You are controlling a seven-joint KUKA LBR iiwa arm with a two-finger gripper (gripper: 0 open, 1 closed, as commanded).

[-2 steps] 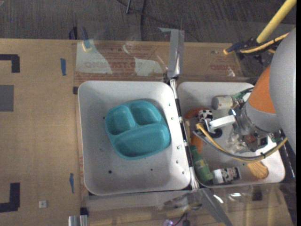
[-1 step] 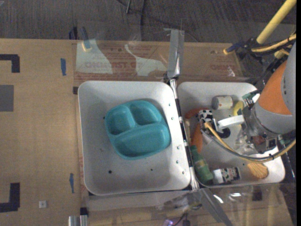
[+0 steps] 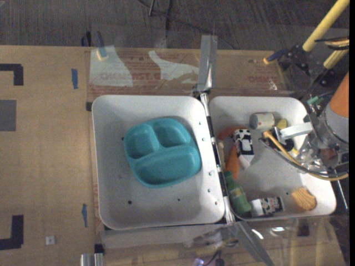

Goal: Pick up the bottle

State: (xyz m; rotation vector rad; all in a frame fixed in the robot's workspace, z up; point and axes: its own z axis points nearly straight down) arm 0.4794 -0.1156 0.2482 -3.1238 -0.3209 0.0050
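The green bottle (image 3: 237, 193) lies in the right bin (image 3: 327, 206), against its left wall near the front corner. The gripper (image 3: 320, 148) hangs over that bin's right side, well apart from the bottle.

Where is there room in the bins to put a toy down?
Left bin: bare white floor around the teal divided plate, widest along the near edge and left wall. Right bin: crowded with the green bottle, carrot and other toys under the arm.

The brown bench (image 3: 44, 148) carries two white bins: the left bin (image 3: 111, 198) mid-bench, the right bin (image 3: 319, 201) touching it, toward the bench's right edge.
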